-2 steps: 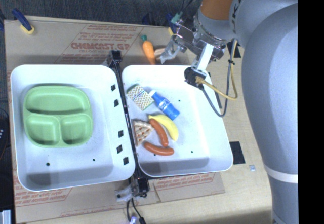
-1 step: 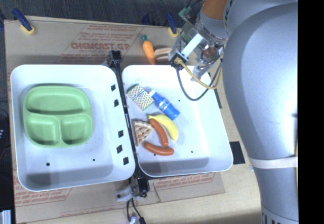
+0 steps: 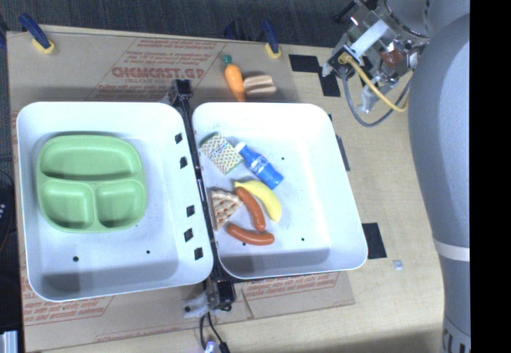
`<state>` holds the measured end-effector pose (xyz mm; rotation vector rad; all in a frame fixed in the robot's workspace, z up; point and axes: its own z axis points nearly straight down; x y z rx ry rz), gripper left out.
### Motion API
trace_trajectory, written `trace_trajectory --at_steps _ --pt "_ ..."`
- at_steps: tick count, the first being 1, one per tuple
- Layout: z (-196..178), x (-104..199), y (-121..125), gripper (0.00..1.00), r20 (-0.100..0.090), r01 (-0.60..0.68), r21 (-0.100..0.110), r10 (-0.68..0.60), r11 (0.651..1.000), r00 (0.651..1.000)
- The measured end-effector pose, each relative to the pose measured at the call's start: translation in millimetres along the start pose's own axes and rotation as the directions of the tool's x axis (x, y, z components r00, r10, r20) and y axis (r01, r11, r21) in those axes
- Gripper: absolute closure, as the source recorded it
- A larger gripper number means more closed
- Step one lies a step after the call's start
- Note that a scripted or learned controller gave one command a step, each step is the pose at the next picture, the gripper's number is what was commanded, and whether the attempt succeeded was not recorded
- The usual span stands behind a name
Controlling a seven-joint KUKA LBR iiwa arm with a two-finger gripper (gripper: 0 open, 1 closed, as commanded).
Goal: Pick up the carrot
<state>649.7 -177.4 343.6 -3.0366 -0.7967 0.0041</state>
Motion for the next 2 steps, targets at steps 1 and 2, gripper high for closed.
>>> trace_trajectory --at_steps 1,2 --pt "120.1 16.9 -34.9 0.0 0.003 -0.164 0.004 0.164 0.987 0.987" --pt "252.8 -11.6 -4.0 0.0 0.002 -0.219 0.002 0.219 0.976 0.976"
